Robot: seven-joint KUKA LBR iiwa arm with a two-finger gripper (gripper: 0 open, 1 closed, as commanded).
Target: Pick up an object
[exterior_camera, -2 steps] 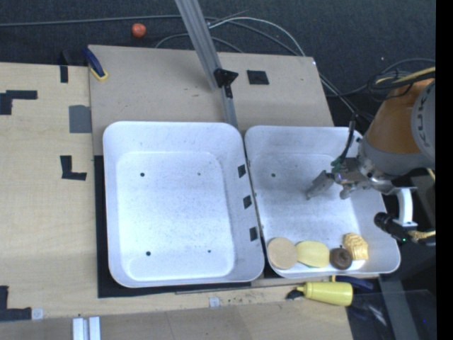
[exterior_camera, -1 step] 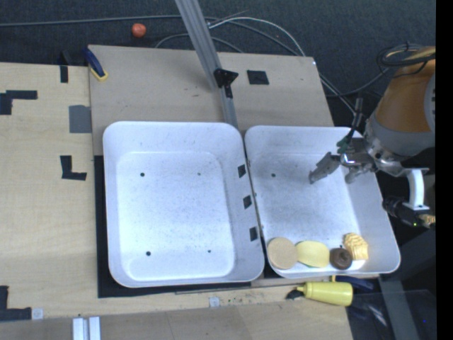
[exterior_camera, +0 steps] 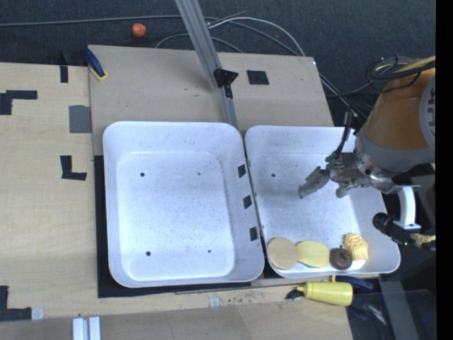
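Reaching in over the right bin point(exterior_camera: 368, 261), the gripper point(exterior_camera: 315, 184) is hanging with nothing between its fingers, while the small pieces — a tan disc point(exterior_camera: 282, 252), a yellowish slice point(exterior_camera: 311, 253) — are lying along the near wall, probably light and stiff, best pinched across their edges.

Robotics lab: plywood bench point(exterior_camera: 42, 190) with black tape marks, loose cables point(exterior_camera: 269, 37), aluminium camera pole point(exterior_camera: 202, 37), two white bins point(exterior_camera: 177, 204).
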